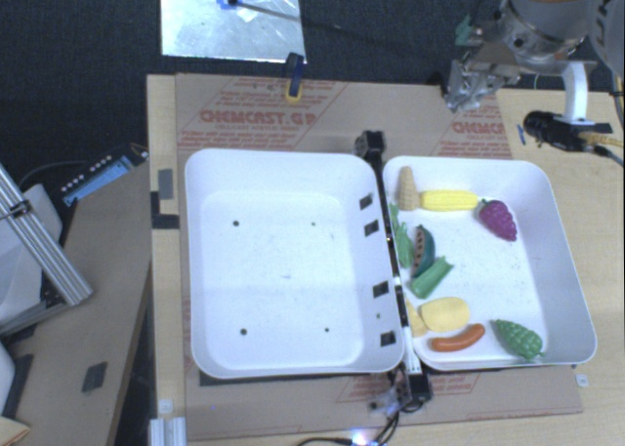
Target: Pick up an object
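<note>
The right white bin (557,268) holds several toy foods. Along its far side lie a tan cone (406,187), a yellow corn cob (449,201) and purple grapes (498,219). A dark striped piece (422,247) and a green pod (431,276) lie by the left wall. Near the front are a pale yellow lump (444,313), a red-orange sausage (457,339) and a bumpy green piece (518,339). My gripper (469,91) hangs high beyond the bin's far edge, over the cardboard, well away from all of them.
The left white bin (283,268) adjoins the right one along a black hinge strip (389,259). A yellow clamp (293,91) and a foil sheet (232,5) lie behind it. A black fitting (552,128) sits far right, a metal rail (39,249) far left.
</note>
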Controlling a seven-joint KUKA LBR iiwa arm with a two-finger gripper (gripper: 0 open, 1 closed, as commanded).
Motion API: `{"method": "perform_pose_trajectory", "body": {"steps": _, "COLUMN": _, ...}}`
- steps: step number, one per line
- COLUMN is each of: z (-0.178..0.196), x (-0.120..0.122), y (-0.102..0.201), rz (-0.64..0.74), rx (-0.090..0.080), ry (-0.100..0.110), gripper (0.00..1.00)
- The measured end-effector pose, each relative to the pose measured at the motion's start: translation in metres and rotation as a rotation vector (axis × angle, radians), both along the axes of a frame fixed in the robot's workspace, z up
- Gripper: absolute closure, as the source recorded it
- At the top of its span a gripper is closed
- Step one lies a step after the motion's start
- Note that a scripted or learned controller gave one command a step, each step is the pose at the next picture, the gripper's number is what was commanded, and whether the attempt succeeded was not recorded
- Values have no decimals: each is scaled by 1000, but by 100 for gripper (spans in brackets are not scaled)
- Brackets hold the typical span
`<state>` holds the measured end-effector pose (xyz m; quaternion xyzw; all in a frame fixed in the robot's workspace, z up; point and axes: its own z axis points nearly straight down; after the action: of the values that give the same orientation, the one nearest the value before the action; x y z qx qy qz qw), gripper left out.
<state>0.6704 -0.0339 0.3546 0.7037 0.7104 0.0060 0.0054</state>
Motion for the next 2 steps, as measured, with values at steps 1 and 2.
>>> {"method": "perform_pose_trajectory", "body": {"steps": 1, "z": 14, "x": -1, "y": 20, "rz": -3, "rx": 0, "ry": 12, "gripper": 100}}
{"method": "perform_pose_trajectory", "body": {"steps": 2, "z": 170, "x": -2, "y": 30, "rz": -3, "rx": -1, "ry": -5, "gripper": 100}}
